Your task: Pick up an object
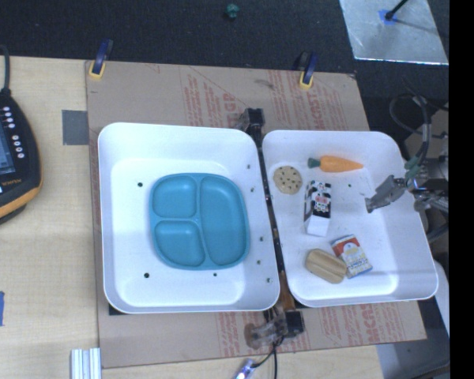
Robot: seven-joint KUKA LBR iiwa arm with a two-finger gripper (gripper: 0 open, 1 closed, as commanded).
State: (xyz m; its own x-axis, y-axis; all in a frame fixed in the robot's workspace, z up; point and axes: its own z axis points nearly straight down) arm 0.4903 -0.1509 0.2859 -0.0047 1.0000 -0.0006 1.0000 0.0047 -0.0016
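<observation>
Objects for picking lie in the right bin (379,290): a toy carrot (341,163) at the far side, a cookie (287,179), a small cow-print milk carton (319,207) in the middle, a bread roll (325,266) and a red-and-white box (352,256) nearer. The gripper (385,195) hangs over the bin's right side, holding nothing; whether it is apart or together cannot be told. The carton, standing apart from its neighbours, looks the easiest target. The left bin (118,212) holds a blue divided plate (199,219).
</observation>
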